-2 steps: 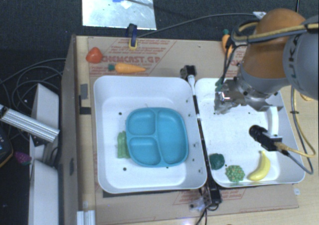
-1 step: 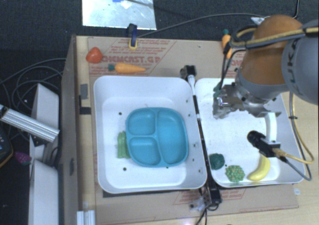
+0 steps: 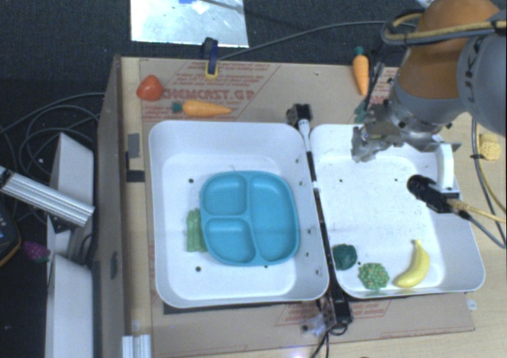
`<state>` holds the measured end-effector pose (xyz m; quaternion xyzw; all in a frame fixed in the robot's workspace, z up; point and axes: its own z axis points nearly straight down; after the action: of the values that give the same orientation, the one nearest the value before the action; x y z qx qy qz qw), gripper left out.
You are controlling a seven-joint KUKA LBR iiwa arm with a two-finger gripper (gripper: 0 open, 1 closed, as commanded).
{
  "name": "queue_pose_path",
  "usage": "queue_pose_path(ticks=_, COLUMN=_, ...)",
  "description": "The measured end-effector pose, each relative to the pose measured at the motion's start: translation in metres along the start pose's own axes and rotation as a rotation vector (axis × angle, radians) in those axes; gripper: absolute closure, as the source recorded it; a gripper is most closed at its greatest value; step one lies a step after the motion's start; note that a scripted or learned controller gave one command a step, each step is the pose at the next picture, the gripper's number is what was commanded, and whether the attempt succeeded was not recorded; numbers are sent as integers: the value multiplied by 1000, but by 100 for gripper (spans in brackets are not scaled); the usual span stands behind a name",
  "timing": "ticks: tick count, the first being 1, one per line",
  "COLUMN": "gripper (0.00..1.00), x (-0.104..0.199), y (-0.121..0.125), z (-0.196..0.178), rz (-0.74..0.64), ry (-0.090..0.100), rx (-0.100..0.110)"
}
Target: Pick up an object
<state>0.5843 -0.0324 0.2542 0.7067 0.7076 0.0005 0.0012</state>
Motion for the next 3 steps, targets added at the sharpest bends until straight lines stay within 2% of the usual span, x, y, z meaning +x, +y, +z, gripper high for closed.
queue_pose_path(ticks=1, gripper=100, x=52, y=-26, z=11, rz=-3, ry=2, rx=2)
queue_pose_path(ticks=2, gripper=100, x=29, y=-13, z=-6, rz=0, ry=1, rx=0)
queue_pose_path(ticks=3, gripper=100, x=78, y=-25, z=11, rz=-3, ry=2, rx=2)
